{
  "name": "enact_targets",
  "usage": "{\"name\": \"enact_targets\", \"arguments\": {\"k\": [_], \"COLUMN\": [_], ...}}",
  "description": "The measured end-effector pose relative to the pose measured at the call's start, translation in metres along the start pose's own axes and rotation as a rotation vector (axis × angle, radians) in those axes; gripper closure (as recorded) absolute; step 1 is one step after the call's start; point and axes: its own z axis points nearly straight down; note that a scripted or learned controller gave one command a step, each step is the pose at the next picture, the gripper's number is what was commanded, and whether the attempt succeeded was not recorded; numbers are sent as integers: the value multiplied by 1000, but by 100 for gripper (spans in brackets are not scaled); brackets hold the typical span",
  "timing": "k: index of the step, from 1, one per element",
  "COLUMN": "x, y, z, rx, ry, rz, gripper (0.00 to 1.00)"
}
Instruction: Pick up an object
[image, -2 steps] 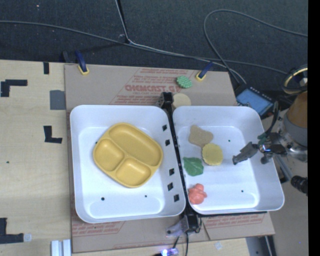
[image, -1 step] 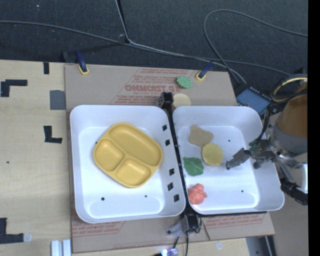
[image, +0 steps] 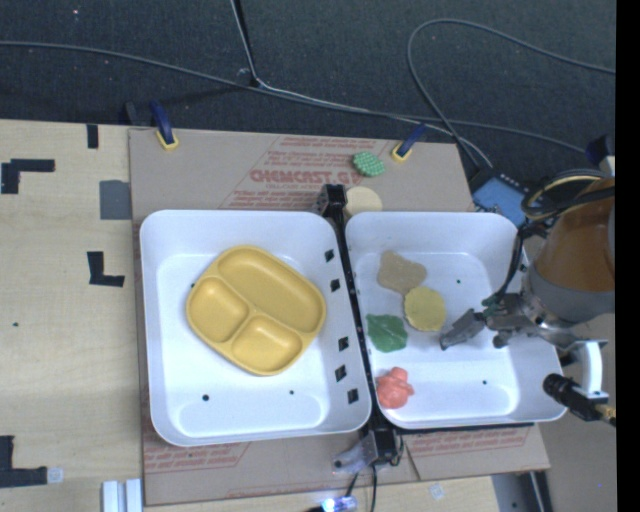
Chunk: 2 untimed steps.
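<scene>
Four small items in right bin (image: 500, 232); gripper (image: 462, 331) low beside yellow disc (image: 425, 308), fingers' gap can't tell, nothing visibly held.

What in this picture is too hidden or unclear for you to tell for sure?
- Gripper: dark and small in the camera view; whether it touches the yellow round piece is unclear.
- Arm: cut off by the view's right edge.
- Pink object: too small to identify.
- Green object and tan piece: shapes too blurred to name.
- Yellow divided tray: hides the left bin's floor beneath it.
</scene>
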Motion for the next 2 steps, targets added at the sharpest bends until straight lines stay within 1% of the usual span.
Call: {"name": "enact_targets", "arguments": {"k": [1,2], "x": [0,0], "y": [1,-1], "z": [-12,-75], "rx": [-3,-9], "ry": [0,-3], "rz": [-1,0], "gripper": [100,100]}}
